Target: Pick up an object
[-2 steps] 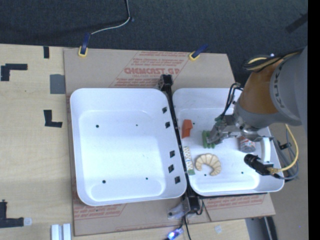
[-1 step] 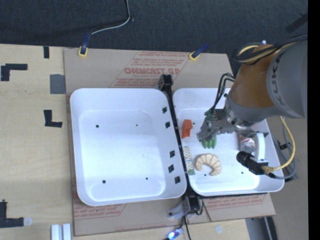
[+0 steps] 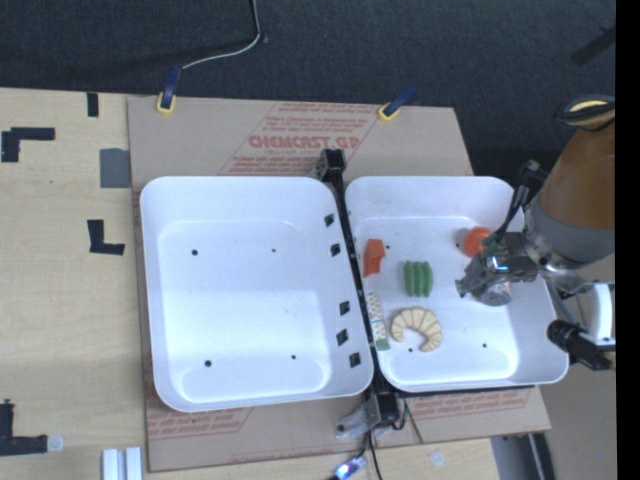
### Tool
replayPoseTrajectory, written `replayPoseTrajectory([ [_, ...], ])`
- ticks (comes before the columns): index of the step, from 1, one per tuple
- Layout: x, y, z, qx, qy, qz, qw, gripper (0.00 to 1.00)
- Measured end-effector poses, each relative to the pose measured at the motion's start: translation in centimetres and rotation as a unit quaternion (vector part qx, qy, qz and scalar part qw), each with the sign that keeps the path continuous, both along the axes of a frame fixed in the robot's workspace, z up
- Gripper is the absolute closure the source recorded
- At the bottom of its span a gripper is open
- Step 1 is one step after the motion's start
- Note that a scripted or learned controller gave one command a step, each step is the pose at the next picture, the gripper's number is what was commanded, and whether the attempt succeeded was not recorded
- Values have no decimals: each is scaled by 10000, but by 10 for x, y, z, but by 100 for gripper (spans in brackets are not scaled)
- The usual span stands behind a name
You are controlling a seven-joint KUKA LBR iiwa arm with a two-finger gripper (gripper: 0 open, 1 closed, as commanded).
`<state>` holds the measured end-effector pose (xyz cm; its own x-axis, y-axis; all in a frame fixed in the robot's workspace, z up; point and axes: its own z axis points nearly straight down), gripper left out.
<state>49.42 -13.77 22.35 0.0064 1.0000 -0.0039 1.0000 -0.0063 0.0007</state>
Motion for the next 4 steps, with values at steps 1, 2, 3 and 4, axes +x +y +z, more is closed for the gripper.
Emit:
replayPoseTrajectory([
  [1, 11, 68, 71, 27, -29, 76, 10000, 100],
  [2, -8, 146, 111, 34, -6, 87, 10000, 100],
  [3, 19, 168, 224, 23, -57, 54, 10000, 100],
  [4, 17, 168, 229, 10, 10, 45, 10000, 100],
])
